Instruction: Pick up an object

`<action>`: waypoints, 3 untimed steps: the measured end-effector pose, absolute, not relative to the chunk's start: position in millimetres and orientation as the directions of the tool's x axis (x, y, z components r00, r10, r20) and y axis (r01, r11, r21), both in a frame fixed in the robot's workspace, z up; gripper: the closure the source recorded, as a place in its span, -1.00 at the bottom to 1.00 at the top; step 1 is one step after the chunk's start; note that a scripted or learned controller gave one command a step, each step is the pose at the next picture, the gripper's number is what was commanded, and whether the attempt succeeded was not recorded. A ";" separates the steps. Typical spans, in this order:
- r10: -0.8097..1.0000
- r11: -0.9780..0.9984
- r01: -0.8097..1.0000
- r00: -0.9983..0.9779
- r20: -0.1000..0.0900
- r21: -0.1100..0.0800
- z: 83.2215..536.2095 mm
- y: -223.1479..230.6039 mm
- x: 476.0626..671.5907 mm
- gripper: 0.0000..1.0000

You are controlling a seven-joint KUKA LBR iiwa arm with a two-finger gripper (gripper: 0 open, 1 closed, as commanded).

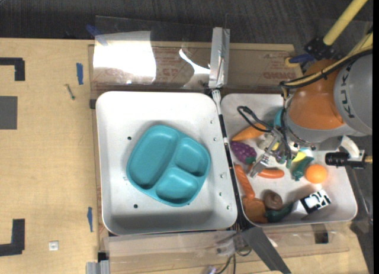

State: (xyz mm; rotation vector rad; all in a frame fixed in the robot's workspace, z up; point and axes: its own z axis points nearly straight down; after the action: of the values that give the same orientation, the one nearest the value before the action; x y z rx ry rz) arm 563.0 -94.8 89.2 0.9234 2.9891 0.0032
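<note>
Camera view looks down on two white bins side by side. Left bin (112, 119) has a blue tray (169, 164) with three parts lying in it, a bit tilted.

Right bin (349, 208) is full of small toys. The grey arm (355, 95) with its orange band (314, 110) comes in from the right and hangs over the top of this bin. Its gripper (266, 151) points down and to the left, in the middle of the toys. The metal fingers are mixed up with the things under them, so I cannot tell how wide they are, or if they hold anything.

Just left of the gripper is a purple toy (243, 150). Above that lies an orange carrot (249, 131), near a black loop of wire (249, 115). Just below the gripper lies a red-orange toy (272, 173). A long orange piece (244, 185) runs down the left wall of the bin. Near the bottom sits a brown round toy (272, 198) with a dark green bit (283, 210) beside it. To the right are an orange ball (315, 174), a yellow and green toy (299, 161), and a black and white block (314, 202).
</note>
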 end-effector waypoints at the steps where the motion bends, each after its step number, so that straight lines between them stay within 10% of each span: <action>1: 0.496 0.868 0.496 -0.868 -0.010 0.003 88.2 -109.7 613.8 -1.00; 3: 0.658 0.753 0.658 -0.753 -0.011 0.008 89.4 -98.1 524.1 -1.00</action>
State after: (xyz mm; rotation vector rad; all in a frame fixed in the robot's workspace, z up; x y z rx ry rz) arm 524.1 -98.1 89.4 1.1004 2.9289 0.0054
